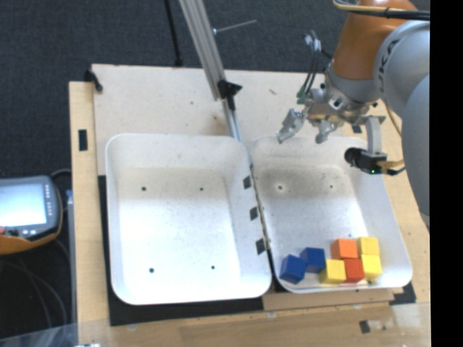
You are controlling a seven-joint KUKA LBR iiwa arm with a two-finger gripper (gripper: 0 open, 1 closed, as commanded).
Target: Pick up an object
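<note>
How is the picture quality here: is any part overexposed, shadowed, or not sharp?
In the camera view, lighting is even overall; the left bin looks bright and slightly washed out, with little surface detail. The right bin shows a soft grey shading near its far end. The coloured blocks are reasonably sharp, while the gripper looks slightly soft, and the dark floor appears grainy.

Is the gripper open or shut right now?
Open: the gripper has its two fingers spread apart with nothing between them, above the right bin's far edge.

Hand (308,130) spread, bare — above right bin's (376,215) far rim.
</note>
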